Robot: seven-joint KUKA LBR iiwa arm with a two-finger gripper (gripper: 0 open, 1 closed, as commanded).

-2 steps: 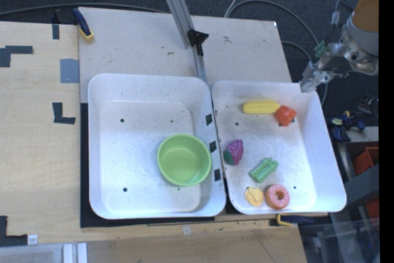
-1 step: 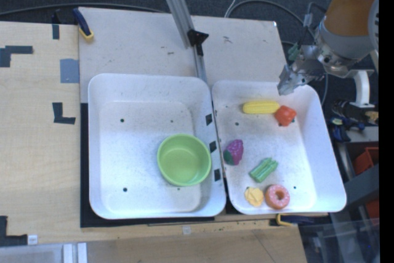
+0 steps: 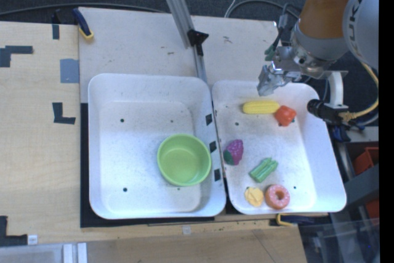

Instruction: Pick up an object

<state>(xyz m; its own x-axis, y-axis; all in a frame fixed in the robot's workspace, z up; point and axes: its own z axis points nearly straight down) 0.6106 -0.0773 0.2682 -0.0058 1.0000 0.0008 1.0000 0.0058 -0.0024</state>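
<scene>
Currently gripper (image 3: 269, 84) hovers at right bin (image 3: 320, 151) far edge, just above corn (image 3: 260, 108); finger gap unreadable. Red item (image 3: 284, 115) touching corn's right end, shape indistinct. Arm cut off at frame's right.

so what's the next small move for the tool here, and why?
Probably lower straight down and a little toward the yellow plastic corn cob. The tool hangs over the back edge of the right white bin, just above the cob, with nothing seen between its tips. The cob lies flat, and the red plastic toy sits at its right end, so aiming at the cob's left half seems safer.
</scene>
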